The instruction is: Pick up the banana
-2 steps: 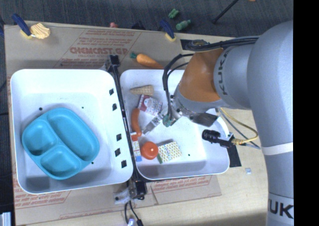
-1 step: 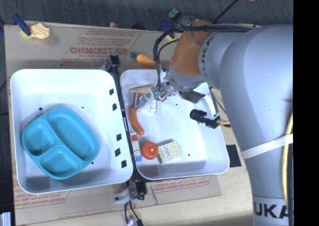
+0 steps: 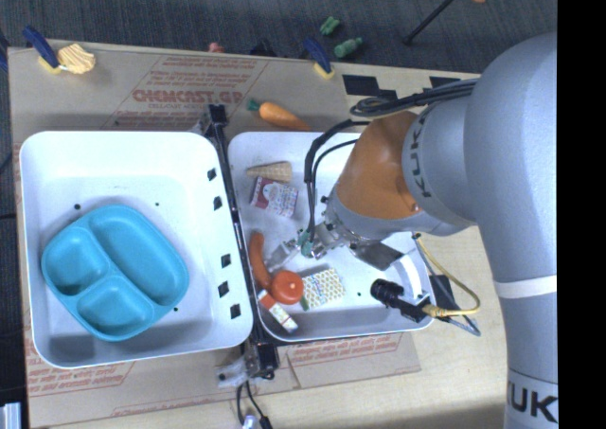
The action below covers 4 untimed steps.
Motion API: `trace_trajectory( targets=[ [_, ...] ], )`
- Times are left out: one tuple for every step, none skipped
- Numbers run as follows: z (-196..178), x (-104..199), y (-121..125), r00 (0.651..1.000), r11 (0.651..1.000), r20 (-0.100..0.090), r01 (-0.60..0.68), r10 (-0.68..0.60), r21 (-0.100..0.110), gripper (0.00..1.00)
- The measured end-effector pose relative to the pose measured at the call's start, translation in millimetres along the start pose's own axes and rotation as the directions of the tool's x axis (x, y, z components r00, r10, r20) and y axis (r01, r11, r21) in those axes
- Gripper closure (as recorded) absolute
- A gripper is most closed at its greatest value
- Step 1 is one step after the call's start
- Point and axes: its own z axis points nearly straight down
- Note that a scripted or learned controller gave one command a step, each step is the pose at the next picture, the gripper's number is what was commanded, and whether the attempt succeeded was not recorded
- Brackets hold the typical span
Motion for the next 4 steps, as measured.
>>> trace_trajectory(
  targets=[
    [-101.2, 52.7, 73.9, 0.989, 0.989, 0.002, -0.145, 0.145, -0.003, 0.00],
    [-99.7, 153.7, 8.6, 0.987, 0.987, 0.001, 0.163, -0.163, 0.001, 0.00],
    [-15.6, 207.3, 38.3, 0.981, 0.981, 0.014, 0.194, -0.194, -0.019, 0.00],
    [-12.9, 237.1, 54.7, 0.997, 0.997, 0.022, 0.071, -0.071, -0.016, 0.00]
  ],
)
